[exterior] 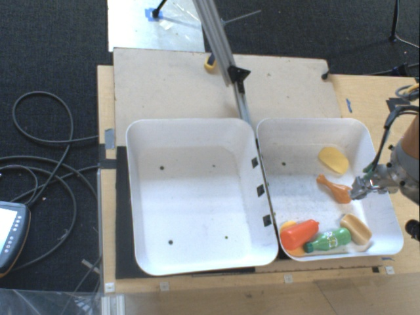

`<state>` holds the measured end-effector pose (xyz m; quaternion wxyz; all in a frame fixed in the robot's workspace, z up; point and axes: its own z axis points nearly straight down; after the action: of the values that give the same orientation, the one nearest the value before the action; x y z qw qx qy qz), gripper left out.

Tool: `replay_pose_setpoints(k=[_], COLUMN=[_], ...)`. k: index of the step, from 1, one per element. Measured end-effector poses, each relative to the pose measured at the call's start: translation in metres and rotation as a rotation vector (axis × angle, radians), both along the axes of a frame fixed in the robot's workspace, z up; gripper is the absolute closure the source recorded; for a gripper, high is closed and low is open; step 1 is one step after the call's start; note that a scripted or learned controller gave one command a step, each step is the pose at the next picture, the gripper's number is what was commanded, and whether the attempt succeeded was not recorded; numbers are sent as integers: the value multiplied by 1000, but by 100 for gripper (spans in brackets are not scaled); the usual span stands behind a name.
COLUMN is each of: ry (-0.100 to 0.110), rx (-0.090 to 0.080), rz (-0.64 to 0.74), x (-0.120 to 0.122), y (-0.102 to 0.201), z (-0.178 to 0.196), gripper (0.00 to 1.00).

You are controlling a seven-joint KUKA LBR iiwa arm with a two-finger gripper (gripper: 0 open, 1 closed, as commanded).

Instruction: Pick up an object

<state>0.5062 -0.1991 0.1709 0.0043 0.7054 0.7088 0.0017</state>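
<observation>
Lower right of the frame, the right bin (377,151) holds five items: yellow piece (334,159), orange drumstick (334,189), red piece (300,231), green bottle (328,240), tan bun (356,229). The gripper (359,188) sits just beside the drumstick; its grip state cannot be told.

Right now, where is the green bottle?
The green bottle lies on its side in the right bin, near its front edge, between the red object on its left and the tan bun-like piece on its right.
</observation>
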Motion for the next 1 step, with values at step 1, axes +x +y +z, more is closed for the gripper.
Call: replay_pose_setpoints(k=[1], ry=[-1], rx=[0], rz=[1], x=[6], y=[3], z=[63], gripper=[100])
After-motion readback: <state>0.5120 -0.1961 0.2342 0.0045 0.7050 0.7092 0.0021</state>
